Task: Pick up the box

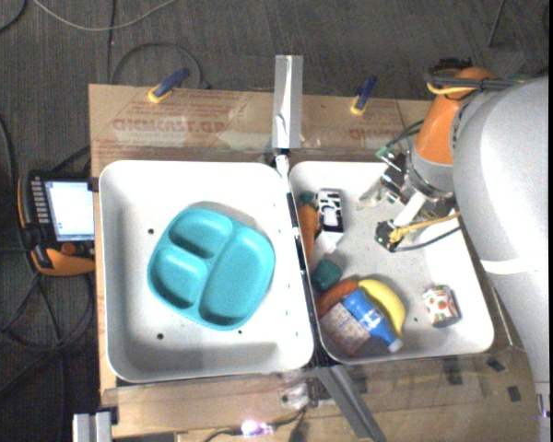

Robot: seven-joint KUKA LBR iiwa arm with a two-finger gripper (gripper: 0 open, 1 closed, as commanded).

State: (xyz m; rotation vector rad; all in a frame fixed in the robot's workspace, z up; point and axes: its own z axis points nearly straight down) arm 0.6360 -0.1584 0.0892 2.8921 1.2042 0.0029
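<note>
While the tool (385, 191) hangs, grip unclear, over the right bin (447, 263), one black-and-white box (330, 208) and one banana (388, 303) lie inside.

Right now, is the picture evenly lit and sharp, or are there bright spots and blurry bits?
Camera view: uneven light; the white bins and the arm's pale casing look washed out, the floor is dark. The teal plate casts a soft shadow. Everything is slightly soft, and the print on the small box is unreadable.
</note>
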